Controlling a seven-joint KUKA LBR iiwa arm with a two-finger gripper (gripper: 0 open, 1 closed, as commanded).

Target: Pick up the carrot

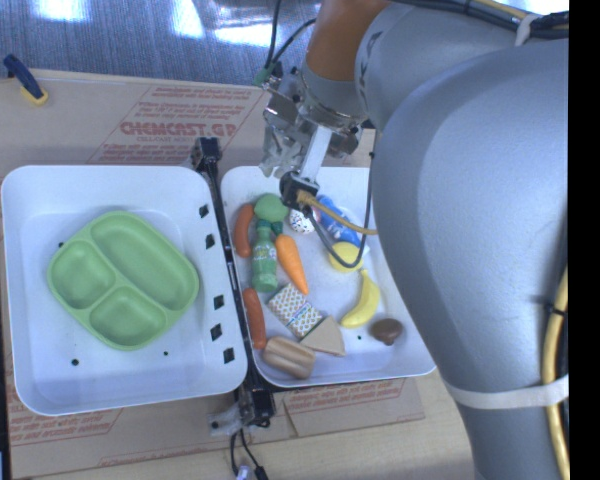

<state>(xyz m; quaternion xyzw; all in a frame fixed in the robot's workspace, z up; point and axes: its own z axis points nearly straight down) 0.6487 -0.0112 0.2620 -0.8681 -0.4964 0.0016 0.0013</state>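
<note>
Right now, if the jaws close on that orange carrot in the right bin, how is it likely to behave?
The carrot looks like a smooth, tapered toy, so it is probably stiff and light, but may slip toward its narrow tip. Being round, it could roll if nudged sideways. It lies close beside the green bottle, so a push would likely shove that too.

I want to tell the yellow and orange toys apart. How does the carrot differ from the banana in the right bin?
The carrot is orange, straight and tapers to a point; the banana is yellow and curved. The carrot lies mid-bin beside a green bottle; the banana lies nearer the bin's right wall, next to a brown piece. The carrot is closer to the gripper. Both lie flat in the same white bin.
</note>
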